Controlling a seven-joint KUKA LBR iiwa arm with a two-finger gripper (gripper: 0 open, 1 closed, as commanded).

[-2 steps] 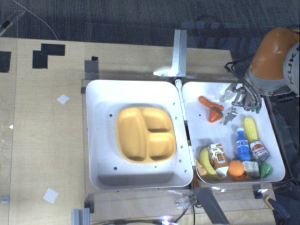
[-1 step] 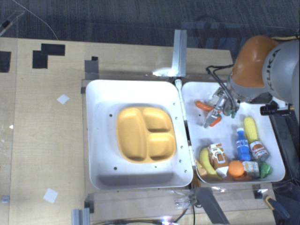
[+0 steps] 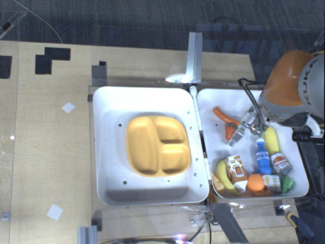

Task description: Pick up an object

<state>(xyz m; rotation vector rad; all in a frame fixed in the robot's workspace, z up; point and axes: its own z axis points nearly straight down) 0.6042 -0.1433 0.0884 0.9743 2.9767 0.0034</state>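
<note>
Tool (image 3: 242, 131) low in the right bin (image 3: 203, 136), just beside the carrot (image 3: 226, 120), possibly touching its lower end. Fingers too small and blurred to tell whether apart or together. Nothing seen clamped. Likely trouble: closing on the carrot's tapered end and squeezing it out sideways, or closing on air beside it. Corn (image 3: 271, 139) and blue bottle (image 3: 262, 158) near enough to be nudged. Yellow tray (image 3: 157, 145) in the left bin (image 3: 109, 136), well apart.

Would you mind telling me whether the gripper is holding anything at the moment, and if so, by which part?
It cannot be told: the gripper sits low in the right bin beside the orange carrot, but nothing visibly sits between its jaws.
</note>
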